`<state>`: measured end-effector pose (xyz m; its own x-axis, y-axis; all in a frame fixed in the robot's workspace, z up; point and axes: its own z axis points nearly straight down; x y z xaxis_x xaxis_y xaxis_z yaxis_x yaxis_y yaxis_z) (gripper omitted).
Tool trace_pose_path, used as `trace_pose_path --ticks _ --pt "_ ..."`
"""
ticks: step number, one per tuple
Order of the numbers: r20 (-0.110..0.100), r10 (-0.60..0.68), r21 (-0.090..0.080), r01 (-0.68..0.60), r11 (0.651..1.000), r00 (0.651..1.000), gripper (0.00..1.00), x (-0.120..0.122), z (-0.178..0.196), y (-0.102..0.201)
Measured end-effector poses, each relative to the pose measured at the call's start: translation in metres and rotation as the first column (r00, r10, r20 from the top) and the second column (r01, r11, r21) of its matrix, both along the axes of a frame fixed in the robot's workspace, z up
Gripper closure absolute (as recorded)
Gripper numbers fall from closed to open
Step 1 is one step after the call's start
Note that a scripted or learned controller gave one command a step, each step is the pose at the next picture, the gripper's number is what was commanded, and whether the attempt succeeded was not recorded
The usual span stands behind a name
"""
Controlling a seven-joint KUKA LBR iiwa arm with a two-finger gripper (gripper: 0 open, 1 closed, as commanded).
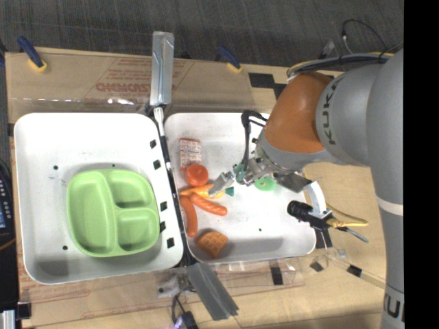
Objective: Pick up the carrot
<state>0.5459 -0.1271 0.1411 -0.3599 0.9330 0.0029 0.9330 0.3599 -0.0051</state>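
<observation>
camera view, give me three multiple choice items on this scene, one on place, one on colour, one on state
1. Which bin holds the carrot?
A. left bin
B. right bin
C. neither, it lies on the bench

2. What colour is the tray?
A. green
B. blue
C. red

3. Where is the carrot relative to the pincer?
A. lifted clear of the bin
B. lying on the bin floor just below the pincer
C. on the tray

Key: 1 B, the carrot lies in the right bin near the tomato. 2 A, the divided tray in the left bin is light green. 3 B, the carrot rests flat on the white floor, with the pincer tip just above it.
</observation>
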Motion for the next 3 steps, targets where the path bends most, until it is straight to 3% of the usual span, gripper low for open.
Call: trace_pose_path --ticks 1,2,3 --pt "0.003 0.319 0.001 -0.319 0.948 0.948 0.00 0.013 -0.050 0.018" --pt "0.002 0.322 0.002 -0.322 0.947 0.947 1.00 0.013 -0.040 0.017" --pt "0.005 0.208 -0.001 -0.208 0.978 0.978 1.00 0.039 0.051 0.112"
